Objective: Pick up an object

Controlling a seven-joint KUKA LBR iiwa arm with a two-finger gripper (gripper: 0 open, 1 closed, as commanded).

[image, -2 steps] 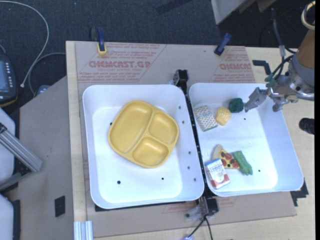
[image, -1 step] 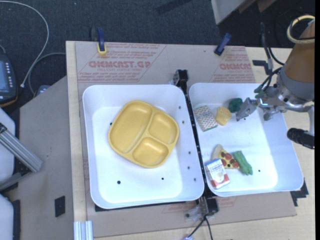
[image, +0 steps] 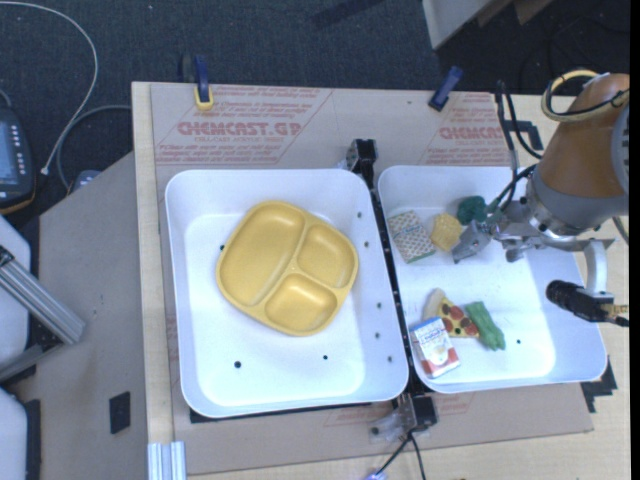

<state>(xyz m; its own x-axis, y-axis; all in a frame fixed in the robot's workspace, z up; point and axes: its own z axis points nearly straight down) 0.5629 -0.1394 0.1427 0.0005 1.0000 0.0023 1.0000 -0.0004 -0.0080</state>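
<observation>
progress: nothing lifted yet, pick not started | gripper (image: 466, 248) low in right bin (image: 570, 368), fingers state: cannot tell | candidates: yellow object (image: 446, 232) just beside tip, green object (image: 471, 209), pizza slice toy (image: 453, 317), small carton (image: 435, 347) | left bin (image: 190, 298) holds yellow divided plate (image: 288, 266) | text: board (image: 250, 128) reads "CHEMCAST" (carton print too small)

Yellow plate (image: 288, 265) in a white bin (image: 190, 368); green toy (image: 486, 325).

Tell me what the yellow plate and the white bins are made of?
The yellow plate looks like smooth molded plastic: one even color, rounded dividers, a soft sheen. The left bin and the right bin look like thin glossy white plastic with rounded rims, though I can't be certain.
</observation>
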